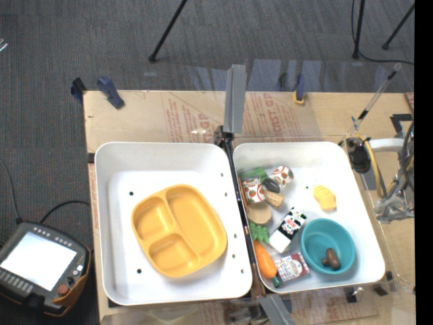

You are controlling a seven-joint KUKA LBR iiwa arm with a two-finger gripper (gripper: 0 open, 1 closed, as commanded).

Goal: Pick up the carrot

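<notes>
2 white bins sit side by side on the bench, seen from above at a slant. The left bin (115, 175) holds a yellow plate (178, 230) with 3 compartments, lying a little toward its near side.

The right bin (318, 153) is crowded. The carrot (264, 259) lies at its near left corner, close against the wall between the 2 bins, orange body pointing toward the near edge and green top (259, 233) pointing away. Just beside it on the right are a small red and white packet (292, 268) and a black and white carton (289, 228). A teal bowl (327, 246) stands near the right side of that bin with a small brown thing (331, 256) inside. A yellow piece (325, 198) lies apart, farther back, and a cluster of small packages (265, 185) lies behind the carrot.

At the right edge, outside the bin, some pale metal parts (392, 195) show; this may be part of the arm, but the gripper itself cannot be made out, so its opening and its position relative to the carrot cannot be told. Nothing touches the carrot from above.

A tablet (40, 259) rests on the floor at lower left.
</notes>
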